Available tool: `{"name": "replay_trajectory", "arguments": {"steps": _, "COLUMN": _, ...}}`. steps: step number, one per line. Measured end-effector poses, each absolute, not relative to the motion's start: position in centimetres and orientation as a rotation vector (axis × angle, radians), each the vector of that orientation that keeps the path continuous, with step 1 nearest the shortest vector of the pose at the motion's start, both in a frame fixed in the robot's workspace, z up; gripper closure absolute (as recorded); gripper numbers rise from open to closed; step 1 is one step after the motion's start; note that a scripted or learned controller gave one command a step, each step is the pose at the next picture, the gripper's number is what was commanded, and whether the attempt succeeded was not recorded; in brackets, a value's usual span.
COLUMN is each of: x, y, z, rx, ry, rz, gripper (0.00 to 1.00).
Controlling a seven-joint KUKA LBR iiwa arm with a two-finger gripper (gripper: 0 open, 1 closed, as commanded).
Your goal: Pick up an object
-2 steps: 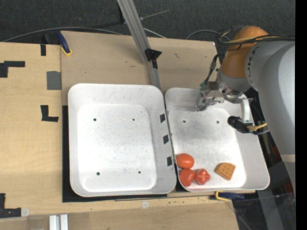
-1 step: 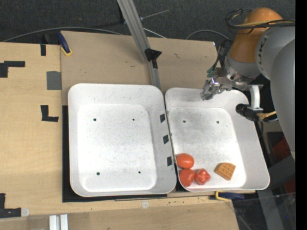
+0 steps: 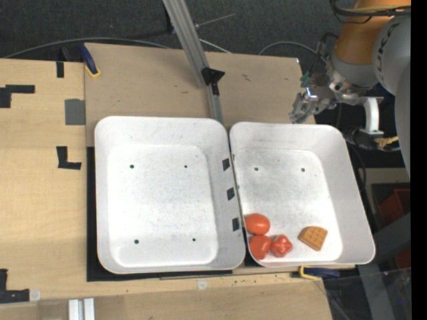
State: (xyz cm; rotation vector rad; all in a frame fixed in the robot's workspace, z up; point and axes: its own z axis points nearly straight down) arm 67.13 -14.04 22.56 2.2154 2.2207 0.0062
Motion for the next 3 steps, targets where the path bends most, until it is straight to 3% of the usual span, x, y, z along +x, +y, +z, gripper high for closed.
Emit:
{"name": "replay_trajectory", "arguments": {"steps": 1, "x": 66.9, "y": -12.9, "z": 27.8, "rx": 2.215, "ry": 2.222, "rz": 0.006, "gripper": 1.0}}
{"name": "replay_trajectory", "arguments": {"steps": 3, "x": 62.2, "y": -2.6, "z": 26.0, "rx": 2.218, "ry": 2.23, "rz": -0.004, "gripper": 1.0}}
